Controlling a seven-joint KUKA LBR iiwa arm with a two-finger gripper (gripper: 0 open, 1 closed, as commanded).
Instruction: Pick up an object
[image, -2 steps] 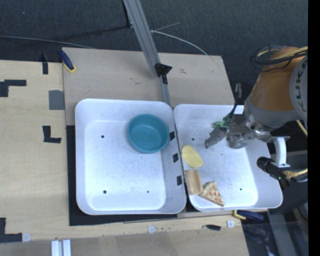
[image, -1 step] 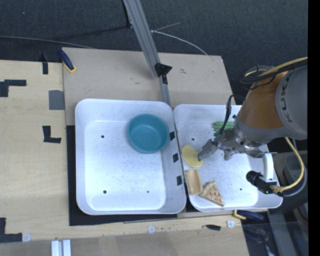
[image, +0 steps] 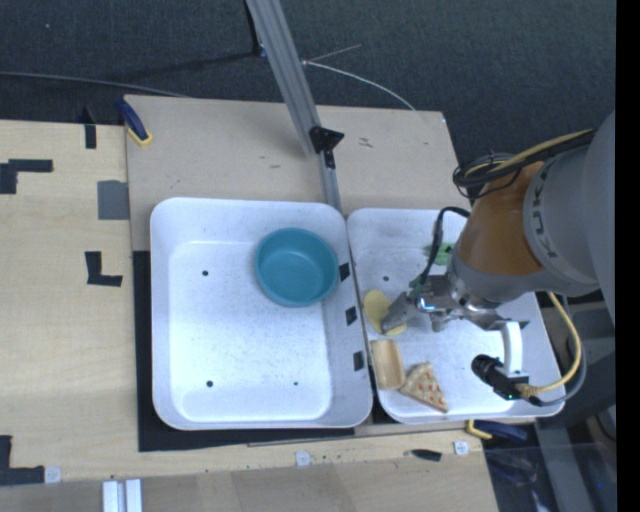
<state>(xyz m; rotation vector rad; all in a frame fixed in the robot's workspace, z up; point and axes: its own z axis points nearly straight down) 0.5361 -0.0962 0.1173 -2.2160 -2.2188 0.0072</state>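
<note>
Left bin (image: 190, 400): we see a blue bowl (image: 296, 266) sitting upright near its far right corner.
Right bin (image: 400, 230): we spot a pale yellow piece (image: 377, 305) by the left wall, a tan bread-like block (image: 387, 363) just below it, and a pizza-slice wedge (image: 426, 387) beside that.
Arm: we watch it reach in from the right, with the jaws (image: 408, 311) low over the yellow piece and a black cable looping beside the wrist.
Jaws: we cannot tell if they are released or clenched.
Block axis: long side runs along the left wall.
Wedge: tip points towards the arm's wrist.
Table (image: 60, 300): a slanted metal pole (image: 290, 75) crosses overhead.
</note>
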